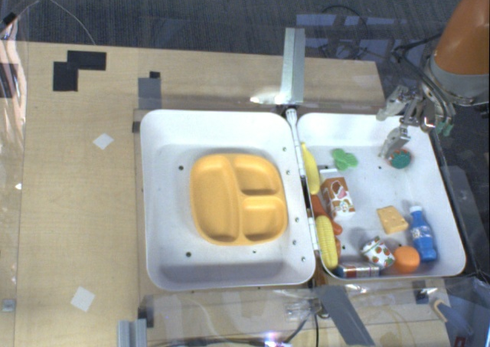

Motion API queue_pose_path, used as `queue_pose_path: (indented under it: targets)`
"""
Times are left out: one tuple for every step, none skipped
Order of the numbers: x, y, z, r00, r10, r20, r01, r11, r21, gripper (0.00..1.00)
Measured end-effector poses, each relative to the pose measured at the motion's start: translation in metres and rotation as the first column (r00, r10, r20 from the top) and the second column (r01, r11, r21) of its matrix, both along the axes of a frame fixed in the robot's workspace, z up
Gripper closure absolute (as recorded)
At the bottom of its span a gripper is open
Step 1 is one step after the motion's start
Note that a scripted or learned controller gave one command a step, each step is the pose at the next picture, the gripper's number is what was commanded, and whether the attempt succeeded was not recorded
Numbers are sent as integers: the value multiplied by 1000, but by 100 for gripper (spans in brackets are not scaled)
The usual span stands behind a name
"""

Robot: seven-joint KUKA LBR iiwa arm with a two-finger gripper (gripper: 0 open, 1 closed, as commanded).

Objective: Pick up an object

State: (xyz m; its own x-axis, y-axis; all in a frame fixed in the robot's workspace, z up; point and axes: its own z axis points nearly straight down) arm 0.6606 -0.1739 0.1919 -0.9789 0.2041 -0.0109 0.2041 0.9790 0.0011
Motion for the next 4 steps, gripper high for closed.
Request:
queue_pose_path:
  targets:
    - [-16,-25,-44,900,-436,-3,436,900,3,0]
    - [-31,1,-92,787,-618,-5,618,786,5,0]
    - [-27,2,-78,791,-611,6,611,791,9,100]
    - [-27,2,-78,792,-611,5,611,792,9,0]
